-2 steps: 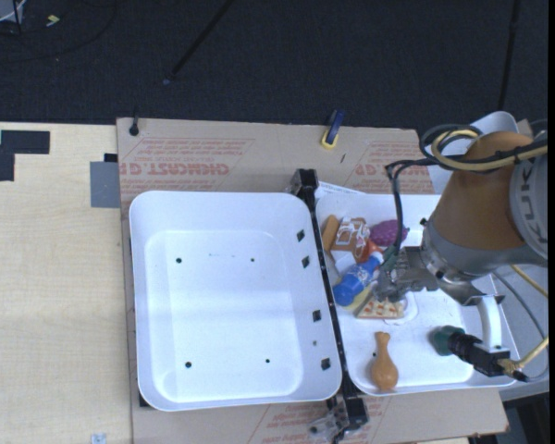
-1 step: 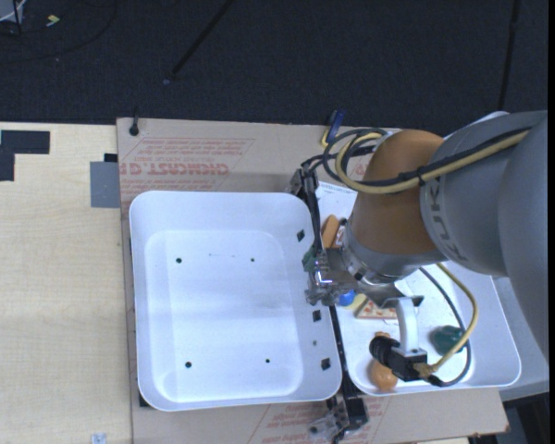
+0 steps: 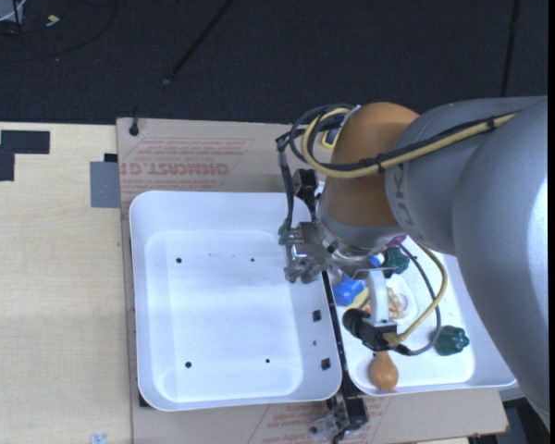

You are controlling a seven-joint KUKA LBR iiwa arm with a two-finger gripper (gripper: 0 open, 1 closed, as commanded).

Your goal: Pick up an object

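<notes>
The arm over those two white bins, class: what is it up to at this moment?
A grey KUKA arm reaches in from the right and hangs low over the right bin, close to the divide between the bins. That bin holds small things: a blue piece, a dark green one and an orange-brown one. Nothing looks lifted yet. The wrist hides its gripper, so no grasp can be confirmed.

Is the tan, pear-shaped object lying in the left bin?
No. The tan object lies in the right bin, near its front edge, beside a dark green object, under the arm.
</notes>
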